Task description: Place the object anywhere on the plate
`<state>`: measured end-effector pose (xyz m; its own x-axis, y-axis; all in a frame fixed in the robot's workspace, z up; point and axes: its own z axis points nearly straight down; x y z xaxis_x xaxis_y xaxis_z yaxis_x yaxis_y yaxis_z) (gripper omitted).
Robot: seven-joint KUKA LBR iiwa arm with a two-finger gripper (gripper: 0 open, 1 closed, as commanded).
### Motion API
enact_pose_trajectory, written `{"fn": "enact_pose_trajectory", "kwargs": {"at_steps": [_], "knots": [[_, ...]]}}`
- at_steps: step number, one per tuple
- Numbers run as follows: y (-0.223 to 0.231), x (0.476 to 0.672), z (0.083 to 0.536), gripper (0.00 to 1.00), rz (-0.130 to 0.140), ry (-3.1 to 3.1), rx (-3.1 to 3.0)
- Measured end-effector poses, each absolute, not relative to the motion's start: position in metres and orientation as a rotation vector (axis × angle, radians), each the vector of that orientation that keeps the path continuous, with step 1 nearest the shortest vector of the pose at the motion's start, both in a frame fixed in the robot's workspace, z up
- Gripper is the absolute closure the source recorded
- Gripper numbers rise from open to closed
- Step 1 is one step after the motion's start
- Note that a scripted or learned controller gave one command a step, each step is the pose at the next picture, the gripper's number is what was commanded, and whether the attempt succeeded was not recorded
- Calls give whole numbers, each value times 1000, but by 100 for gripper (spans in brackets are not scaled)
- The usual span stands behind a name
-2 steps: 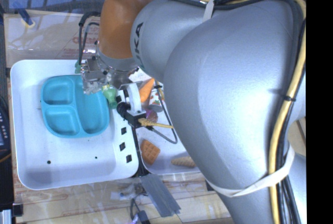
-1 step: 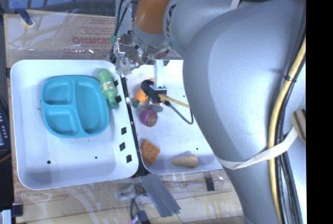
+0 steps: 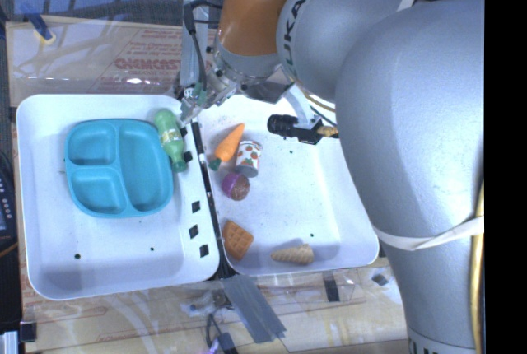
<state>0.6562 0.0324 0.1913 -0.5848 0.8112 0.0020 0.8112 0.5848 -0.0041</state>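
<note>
1. The arm point(image 3: 395, 97) comes in from the right and takes up a big chunk of the view, orange band point(image 3: 251, 6) up top.
2. The end effector point(image 3: 191, 101) sits at the far edge of the bins, right above the divider between them. Can't tell if it's spread or pressed together, too blurry and partly hidden.
3. A green bottle point(image 3: 171, 138) lies in the left bin point(image 3: 49, 262), just below the end effector, with its lower end touching or just beside the plate's right edge. Whether the end effector is actually pinching it, I can't tell.
4. The blue plate point(image 3: 119, 167) has three compartments and sits in the left bin, left of the bottle.
5. The right bin point(image 3: 346, 212) has the rest of the stuff: a carrot point(image 3: 230, 142) near the divider, a small can point(image 3: 249, 157) just beside it, a purple round thing point(image 3: 235, 184) right below those.
6. Nearer the front edge of the right bin there's a waffle point(image 3: 238, 239) and a cone point(image 3: 293, 254), a bit apart from each other.
7. A black piece point(image 3: 284, 126) sticks out by the arm over the right bin.
8. The bins rest on a desk point(image 3: 90, 48) covered in clear plastic.
</note>
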Motion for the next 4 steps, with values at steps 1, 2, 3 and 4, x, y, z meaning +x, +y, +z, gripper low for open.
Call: {"fn": "enact_pose_trajectory", "kwargs": {"at_steps": [1, 2, 3, 4], "knots": [[62, 638, 193, 100, 10, -2248, -2185], [62, 638, 193, 0, 10, -2248, -2185], [109, 545, 208, 0, 4, -2650, -1681], [108, 545, 218, 100, 7, -2651, -1678]]}}
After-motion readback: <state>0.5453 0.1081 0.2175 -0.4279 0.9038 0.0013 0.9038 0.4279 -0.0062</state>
